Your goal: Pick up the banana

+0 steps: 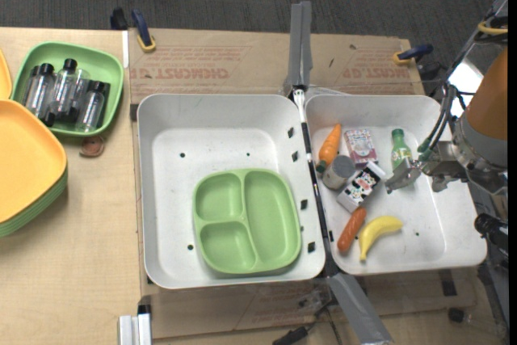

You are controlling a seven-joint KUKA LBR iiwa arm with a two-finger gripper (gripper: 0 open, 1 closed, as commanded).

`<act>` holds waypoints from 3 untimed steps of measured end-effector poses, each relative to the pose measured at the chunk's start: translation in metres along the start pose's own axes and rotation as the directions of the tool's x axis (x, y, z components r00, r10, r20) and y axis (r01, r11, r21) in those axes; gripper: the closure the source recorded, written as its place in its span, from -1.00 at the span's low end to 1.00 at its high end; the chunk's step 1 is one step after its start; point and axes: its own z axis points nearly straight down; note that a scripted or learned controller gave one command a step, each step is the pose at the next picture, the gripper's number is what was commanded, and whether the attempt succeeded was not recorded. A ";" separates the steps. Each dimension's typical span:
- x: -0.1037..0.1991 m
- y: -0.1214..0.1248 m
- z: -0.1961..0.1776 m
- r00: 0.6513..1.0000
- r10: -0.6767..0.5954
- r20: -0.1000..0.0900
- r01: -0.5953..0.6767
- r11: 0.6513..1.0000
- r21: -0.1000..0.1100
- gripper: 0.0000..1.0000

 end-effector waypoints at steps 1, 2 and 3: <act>-0.037 -0.007 0.136 0.999 -0.046 0.000 0.046 0.999 -0.002 -1.00; -0.038 -0.007 0.128 0.999 -0.041 -0.001 0.041 0.999 -0.001 1.00; -0.011 -0.006 0.062 0.940 -0.342 0.002 0.342 0.940 -0.004 1.00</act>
